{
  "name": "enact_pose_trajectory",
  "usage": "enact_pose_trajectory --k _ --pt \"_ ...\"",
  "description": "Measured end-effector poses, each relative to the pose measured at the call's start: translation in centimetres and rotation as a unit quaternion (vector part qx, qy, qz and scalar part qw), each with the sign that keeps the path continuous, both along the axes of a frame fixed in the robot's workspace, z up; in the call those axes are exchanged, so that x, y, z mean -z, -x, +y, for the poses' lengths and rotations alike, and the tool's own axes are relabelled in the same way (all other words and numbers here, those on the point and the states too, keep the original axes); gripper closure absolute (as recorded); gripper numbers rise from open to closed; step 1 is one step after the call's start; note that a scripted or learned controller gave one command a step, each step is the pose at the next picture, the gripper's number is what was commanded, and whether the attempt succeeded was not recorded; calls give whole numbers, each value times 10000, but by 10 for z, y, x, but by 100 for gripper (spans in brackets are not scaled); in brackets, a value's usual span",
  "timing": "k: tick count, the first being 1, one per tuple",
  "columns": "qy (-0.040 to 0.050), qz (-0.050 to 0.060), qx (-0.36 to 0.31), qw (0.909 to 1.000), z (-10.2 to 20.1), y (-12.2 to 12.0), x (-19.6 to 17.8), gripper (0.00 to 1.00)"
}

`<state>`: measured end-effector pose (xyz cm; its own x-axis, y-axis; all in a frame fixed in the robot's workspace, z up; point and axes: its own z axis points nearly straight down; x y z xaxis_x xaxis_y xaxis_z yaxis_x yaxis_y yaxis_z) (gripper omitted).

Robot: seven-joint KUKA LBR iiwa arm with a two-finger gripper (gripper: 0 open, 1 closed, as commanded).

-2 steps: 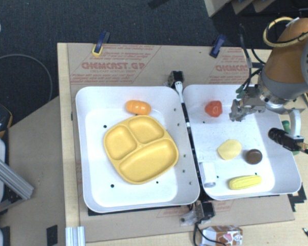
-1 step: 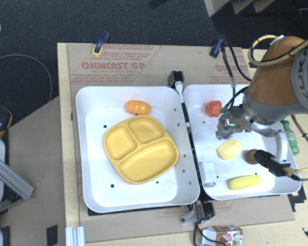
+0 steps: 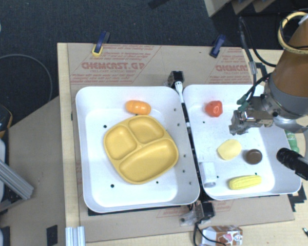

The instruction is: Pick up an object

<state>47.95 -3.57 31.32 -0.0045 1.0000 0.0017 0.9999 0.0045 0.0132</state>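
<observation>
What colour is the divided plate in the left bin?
Yellow; the divided plate shows clearly in the camera view.

Bins (image 3: 92, 152): smooth white plastic, slight sheen. Yellow tray (image 3: 139, 148): glossy moulded plastic. Bench (image 3: 118, 65): matt printed cardboard. Corn (image 3: 245, 182), tomato (image 3: 214, 108): shiny plastic. Gripper (image 3: 239, 127): dull grey metal.

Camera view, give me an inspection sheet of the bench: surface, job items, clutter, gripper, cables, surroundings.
Surface: two white bins, left bin and right bin, on a cardboard-covered bench.
Job's things: right bin holds a red tomato-like piece, pale yellow lump, brown round piece, corn cob, small white cylinder.
Clutter: yellow divided plate and orange piece in left bin.
Gripper: gripper above right bin, nothing seen between fingers.
Cables: black cables on arm.
Surroundings: dark floor.
</observation>
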Motion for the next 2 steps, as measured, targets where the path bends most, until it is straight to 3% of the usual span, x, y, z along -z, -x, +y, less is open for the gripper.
enact_pose_trajectory --k 1,2 --pt "-3 33 -25 10000 74 -1 -41 100" --pt "7 94 14 10000 92 1 4 100"
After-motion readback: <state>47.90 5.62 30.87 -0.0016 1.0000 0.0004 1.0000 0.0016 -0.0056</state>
